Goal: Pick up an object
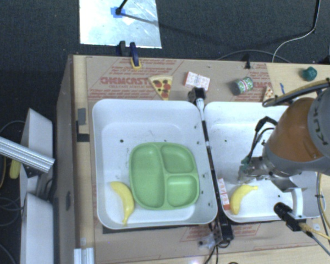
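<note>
A yellow banana lies at the front left corner of the right bin. My gripper hangs over that bin just above and behind the banana's upper end, under the grey wrist and orange band. Whether it touches the banana is not clear. A second yellow banana lies at the front left of the left bin, beside a green divided plate.
A small white and red packet lies against the divider next to the right bin's banana. On the cardboard behind the bins sit a toy pizza slice, a white card and a green can.
</note>
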Robot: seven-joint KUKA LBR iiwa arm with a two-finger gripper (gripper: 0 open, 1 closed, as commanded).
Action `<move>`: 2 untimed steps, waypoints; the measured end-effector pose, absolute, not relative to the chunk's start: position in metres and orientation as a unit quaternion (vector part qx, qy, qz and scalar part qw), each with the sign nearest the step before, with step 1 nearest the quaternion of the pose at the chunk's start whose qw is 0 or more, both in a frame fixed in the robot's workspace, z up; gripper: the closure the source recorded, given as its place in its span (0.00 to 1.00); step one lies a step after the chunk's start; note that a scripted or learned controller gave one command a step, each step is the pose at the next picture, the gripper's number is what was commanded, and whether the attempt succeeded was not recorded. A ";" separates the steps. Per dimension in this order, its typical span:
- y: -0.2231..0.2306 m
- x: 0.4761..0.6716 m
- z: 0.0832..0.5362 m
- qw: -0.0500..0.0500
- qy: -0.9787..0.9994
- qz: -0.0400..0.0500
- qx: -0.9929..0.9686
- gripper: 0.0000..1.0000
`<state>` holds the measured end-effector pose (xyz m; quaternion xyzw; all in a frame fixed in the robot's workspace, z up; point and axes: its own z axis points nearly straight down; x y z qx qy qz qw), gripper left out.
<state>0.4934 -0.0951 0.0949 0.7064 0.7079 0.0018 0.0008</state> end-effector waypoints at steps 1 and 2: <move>-0.146 0.531 0.199 0.002 0.708 0.001 0.706 1.00; -0.145 0.531 0.198 0.001 0.708 0.001 0.706 0.00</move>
